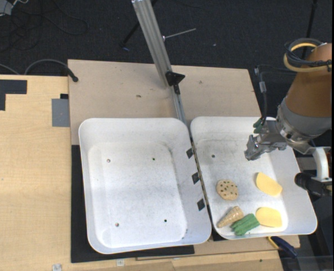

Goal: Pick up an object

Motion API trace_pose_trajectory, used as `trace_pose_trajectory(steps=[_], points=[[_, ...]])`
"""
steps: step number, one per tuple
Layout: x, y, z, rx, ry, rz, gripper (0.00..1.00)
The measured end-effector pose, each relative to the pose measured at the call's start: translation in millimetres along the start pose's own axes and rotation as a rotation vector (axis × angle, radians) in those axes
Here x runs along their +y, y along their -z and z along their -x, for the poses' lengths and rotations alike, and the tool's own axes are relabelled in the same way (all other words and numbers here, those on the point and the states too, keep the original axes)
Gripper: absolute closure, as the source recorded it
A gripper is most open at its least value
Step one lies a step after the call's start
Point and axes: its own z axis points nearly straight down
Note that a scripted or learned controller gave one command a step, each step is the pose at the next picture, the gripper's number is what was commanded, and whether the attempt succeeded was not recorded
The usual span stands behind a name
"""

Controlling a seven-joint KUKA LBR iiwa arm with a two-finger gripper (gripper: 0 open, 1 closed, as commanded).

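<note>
Over right bin (302,222) — pincer (252,151) pointing down.

Arm (308,89) cut off at right edge; gripper (256,149) finger gap indistinct.

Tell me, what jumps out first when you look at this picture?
The big grey and orange arm reaching in from the right, with its gripper hanging over the right bin. Below it sits a small bunch of toy food: a spotted cookie, two yellow pieces, a tan cone and a green piece touching it. The left bin is white with dark speckles.
</note>
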Motion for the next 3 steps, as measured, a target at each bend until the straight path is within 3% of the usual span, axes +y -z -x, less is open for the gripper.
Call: trace_pose_trajectory(steps=[3], points=[[32.0,-25.0,-162.1,-0.001,0.0,0.0,1.0]])
